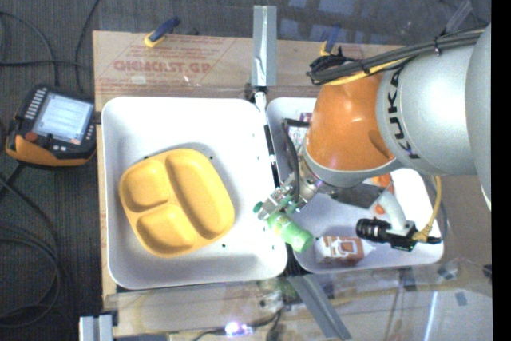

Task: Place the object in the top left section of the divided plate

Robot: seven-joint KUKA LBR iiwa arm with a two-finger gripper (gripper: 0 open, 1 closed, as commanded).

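Below, glossy yellow divided plate [177,200], rounded sections, smooth green object [292,233]

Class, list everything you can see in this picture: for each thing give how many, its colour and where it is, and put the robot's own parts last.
Divided plate: one, yellow, three sections, in the left bin.
Bins: two, white, side by side on the bench.
Green object: one, green, at the gripper's tip, over the divide between the bins.
Small packet: one, white and brown, near the front of the right bin.
Orange item: one, orange, right bin, mostly hidden by the arm.
Handheld controller: one, black and orange with a lit screen, on the floor left of the bench.
Clamp: one, blue and yellow, on the bench's back edge.
Arm: one, grey with an orange band, reaching in from the right.
Gripper: one, above the green object.
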